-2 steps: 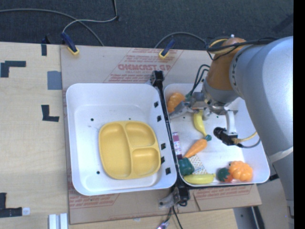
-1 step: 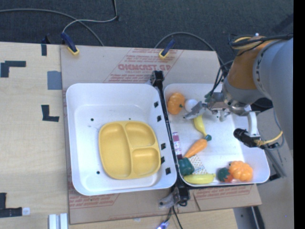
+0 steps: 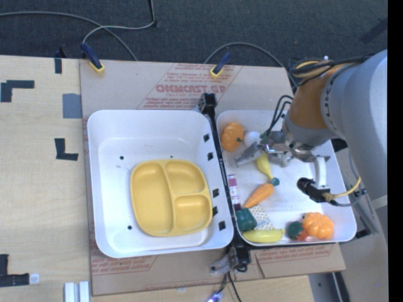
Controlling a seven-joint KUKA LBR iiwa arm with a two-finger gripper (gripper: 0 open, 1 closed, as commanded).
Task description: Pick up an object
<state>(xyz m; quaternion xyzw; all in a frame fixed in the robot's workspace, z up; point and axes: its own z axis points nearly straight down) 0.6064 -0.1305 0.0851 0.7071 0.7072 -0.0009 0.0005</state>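
One "CHEMCAST" print on cardboard sheet [image 3: 182, 88]

You see a dark grey carpet [image 3: 208, 11] with a black cable [image 3: 148, 5] on it. A light wood desk [image 3: 38, 194] has cardboard [image 3: 151, 87] held by yellow clamps [image 3: 220, 66].

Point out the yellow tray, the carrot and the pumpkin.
yellow tray [image 3: 153, 194]: camera view, on its large left compartment.
carrot [image 3: 259, 195]: camera view, middle of its orange body.
pumpkin [image 3: 318, 226]: camera view, middle of its orange top.
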